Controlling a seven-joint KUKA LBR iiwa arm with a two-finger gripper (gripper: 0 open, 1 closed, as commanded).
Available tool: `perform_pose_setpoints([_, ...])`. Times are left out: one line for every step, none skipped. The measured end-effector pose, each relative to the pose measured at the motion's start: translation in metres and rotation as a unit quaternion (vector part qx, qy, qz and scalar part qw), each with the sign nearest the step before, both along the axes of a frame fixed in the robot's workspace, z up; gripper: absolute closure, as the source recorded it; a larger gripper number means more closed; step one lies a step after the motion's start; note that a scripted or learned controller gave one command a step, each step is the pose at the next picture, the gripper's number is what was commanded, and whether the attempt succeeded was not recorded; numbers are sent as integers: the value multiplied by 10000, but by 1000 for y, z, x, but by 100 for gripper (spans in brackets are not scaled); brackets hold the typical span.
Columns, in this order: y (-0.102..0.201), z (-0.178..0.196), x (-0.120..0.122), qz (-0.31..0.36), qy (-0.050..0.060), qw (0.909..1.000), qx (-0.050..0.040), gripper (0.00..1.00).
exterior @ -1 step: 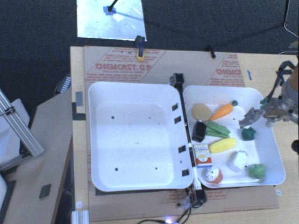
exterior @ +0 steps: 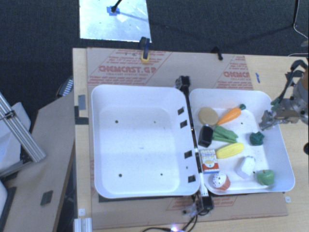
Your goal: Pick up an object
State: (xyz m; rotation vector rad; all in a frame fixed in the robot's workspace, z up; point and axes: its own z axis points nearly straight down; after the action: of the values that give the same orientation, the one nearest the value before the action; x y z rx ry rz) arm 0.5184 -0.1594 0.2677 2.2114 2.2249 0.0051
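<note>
Gripper [exterior: 268, 121] hovered at the right bin's [exterior: 282, 151] 3 o'clock rim.
Its finger state could not be told; the toy carrot [exterior: 230, 115] lay at its 9 o'clock, among 9 other toys.

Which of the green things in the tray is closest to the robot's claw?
The dark green lump, just below the gripper. The green apple sits in the near corner; the green pods lie mid-tray.
</note>
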Motion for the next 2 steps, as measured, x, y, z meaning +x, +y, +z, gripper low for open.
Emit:
perform_pose_setpoints([-14, -174, -35, -39, 76, 10000, 18, 100])
perform_pose_setpoints([-44, -183, 14, -9, 0, 10000, -10, 100])
